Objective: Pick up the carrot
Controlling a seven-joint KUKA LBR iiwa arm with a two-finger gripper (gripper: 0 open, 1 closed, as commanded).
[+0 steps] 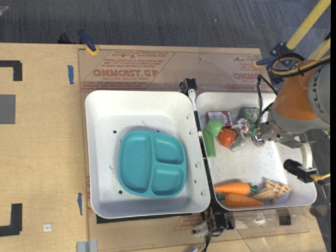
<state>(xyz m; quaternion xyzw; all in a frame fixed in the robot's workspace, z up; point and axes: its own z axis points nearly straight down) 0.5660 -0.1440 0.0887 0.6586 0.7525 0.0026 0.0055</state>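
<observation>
Carrot (pixel 233 188) lies lengthwise along the near edge of the right bin (pixel 273 164), a second orange piece (pixel 242 200) touching it just below, a tan wedge-shaped item (pixel 272 189) at its right end. Gripper (pixel 251 133) sits well apart, up toward the bin's far side, beside a red-orange round item (pixel 227 137) and green piece (pixel 211 135). Cannot tell its grip state. Left bin (pixel 100 151) holds a teal divided plate (pixel 152 163).
</observation>
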